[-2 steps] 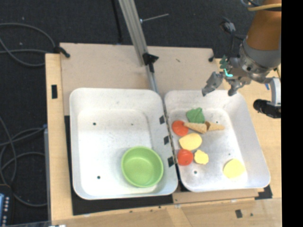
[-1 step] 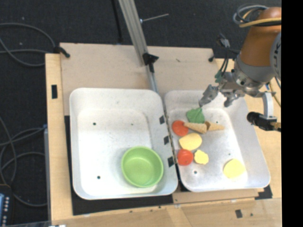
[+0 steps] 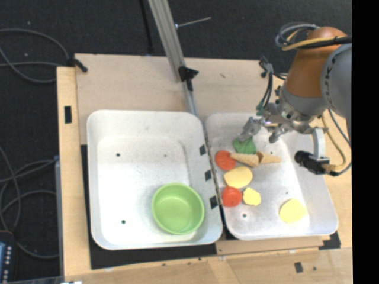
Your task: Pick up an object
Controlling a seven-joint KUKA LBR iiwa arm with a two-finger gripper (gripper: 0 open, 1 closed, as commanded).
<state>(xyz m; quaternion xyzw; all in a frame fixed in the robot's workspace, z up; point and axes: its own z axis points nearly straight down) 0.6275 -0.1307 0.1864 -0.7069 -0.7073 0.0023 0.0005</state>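
My gripper (image 3: 264, 131) hangs open over the back of the right bin (image 3: 314, 194), with nothing between its fingers. Just below its left finger (image 3: 252, 127) lies a green leafy piece (image 3: 243, 145). In front of that sit a tan cone-shaped toy (image 3: 256, 158), a red round piece (image 3: 224, 160) and a yellow lump (image 3: 238, 177). Nearer the front are a second red piece (image 3: 231, 197), a small yellow piece (image 3: 252, 197) and a yellow disc (image 3: 292, 210).
The left bin (image 3: 118, 158) holds a green bowl (image 3: 177, 209) at its front right. A slanted metal pole (image 3: 172, 46) rises from behind the bins' shared edge. Cables and a black clip (image 3: 312, 160) hang from the wrist on the right.
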